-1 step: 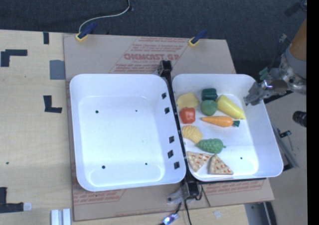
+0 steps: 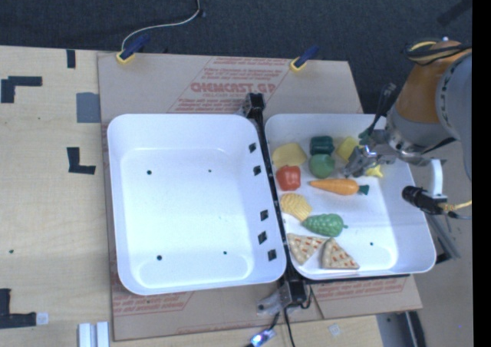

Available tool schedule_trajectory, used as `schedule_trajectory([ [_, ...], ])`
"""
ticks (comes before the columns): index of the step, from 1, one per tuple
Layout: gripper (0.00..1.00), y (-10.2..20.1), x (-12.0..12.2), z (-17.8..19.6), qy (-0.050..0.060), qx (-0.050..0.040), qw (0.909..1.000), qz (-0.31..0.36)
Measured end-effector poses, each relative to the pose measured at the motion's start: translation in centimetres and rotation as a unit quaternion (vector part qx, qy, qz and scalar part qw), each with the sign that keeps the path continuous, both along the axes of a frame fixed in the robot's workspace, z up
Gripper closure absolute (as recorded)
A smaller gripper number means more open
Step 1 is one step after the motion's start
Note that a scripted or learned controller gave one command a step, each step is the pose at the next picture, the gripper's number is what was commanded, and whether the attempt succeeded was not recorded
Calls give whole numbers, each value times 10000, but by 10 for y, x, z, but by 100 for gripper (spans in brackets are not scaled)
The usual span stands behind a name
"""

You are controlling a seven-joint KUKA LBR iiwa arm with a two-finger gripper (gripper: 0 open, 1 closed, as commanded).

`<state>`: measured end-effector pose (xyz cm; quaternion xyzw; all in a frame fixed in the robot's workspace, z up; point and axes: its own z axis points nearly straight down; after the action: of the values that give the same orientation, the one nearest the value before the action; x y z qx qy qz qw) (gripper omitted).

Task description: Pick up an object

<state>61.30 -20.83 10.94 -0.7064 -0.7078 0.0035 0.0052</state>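
The right bin (image 2: 399, 257) holds several toy foods: a yellow piece (image 2: 288, 155), a red tomato (image 2: 288, 177), a dark green block (image 2: 321, 143), a green round piece (image 2: 322, 164), an orange carrot (image 2: 336, 186), a corn cob (image 2: 295, 205), a green bumpy vegetable (image 2: 324, 224), two pizza slices (image 2: 322, 252) and a small yellow piece (image 2: 347, 146). My gripper (image 2: 360, 160) hangs low over the bin's upper right part, just right of the green round piece and above the carrot's tip. I see nothing between its fingers.
The left bin (image 2: 184, 276) lies beside the right one, divided by a black clamp strip (image 2: 262, 184). Both rest on cardboard (image 2: 222, 84) on the wooden bench. The arm's grey and orange body (image 2: 433, 100) stands over the right bin's right rim.
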Motion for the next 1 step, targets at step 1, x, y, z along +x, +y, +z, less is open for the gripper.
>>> schedule_trajectory([
  [1,0,28,47,-30,182,-11,9998,24],
])
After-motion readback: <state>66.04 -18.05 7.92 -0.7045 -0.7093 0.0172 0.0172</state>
